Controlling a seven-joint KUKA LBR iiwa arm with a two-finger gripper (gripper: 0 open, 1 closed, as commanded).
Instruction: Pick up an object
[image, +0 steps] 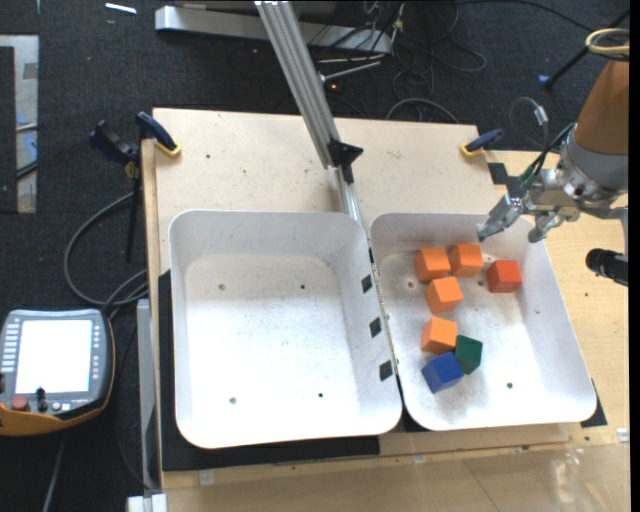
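Blue cube near right bin front edge, fingers spread above

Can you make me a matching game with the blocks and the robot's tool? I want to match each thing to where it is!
Things:
1. blue block
2. green block
3. red block
4. tool

Places:
A. over the far right corner of the right bin
B. at the near end of the group, touching the green block
C. off to the right of the orange blocks
D. just right of the nearest orange block

Pairs: 1-B, 2-D, 3-C, 4-A
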